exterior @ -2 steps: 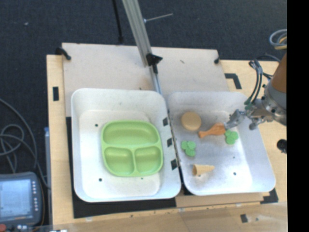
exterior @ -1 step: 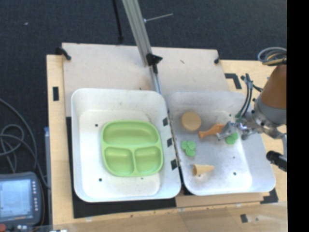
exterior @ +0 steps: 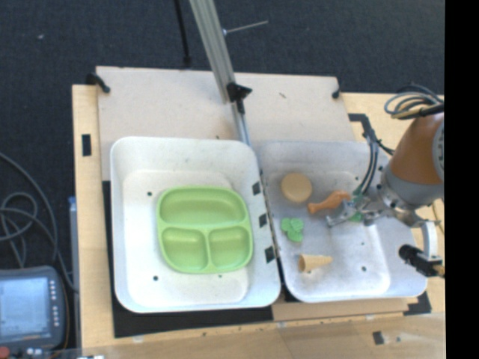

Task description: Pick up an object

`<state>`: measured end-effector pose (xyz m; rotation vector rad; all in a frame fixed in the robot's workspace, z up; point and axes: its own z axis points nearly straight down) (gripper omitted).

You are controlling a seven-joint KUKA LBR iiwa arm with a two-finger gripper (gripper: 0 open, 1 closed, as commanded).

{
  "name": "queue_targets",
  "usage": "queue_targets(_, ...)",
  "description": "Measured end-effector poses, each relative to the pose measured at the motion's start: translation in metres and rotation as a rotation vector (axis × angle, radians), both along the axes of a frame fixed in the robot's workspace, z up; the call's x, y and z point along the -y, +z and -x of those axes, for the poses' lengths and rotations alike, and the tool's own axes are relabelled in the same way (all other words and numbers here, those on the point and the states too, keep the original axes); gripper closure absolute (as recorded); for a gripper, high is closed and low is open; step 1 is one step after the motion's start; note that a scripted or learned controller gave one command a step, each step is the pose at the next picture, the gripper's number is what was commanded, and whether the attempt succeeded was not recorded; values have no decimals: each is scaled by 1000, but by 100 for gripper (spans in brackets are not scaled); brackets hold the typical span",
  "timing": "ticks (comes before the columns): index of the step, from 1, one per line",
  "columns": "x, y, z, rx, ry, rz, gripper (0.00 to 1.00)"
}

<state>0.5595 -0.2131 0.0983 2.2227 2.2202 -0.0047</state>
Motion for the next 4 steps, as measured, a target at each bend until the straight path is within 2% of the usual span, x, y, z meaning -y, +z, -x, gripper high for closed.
queue_targets(1, 1, 14, -2, 8, -5, 0, 100)
queue_targets(4, -15, 169, -12, 10, 6, 0, 100)
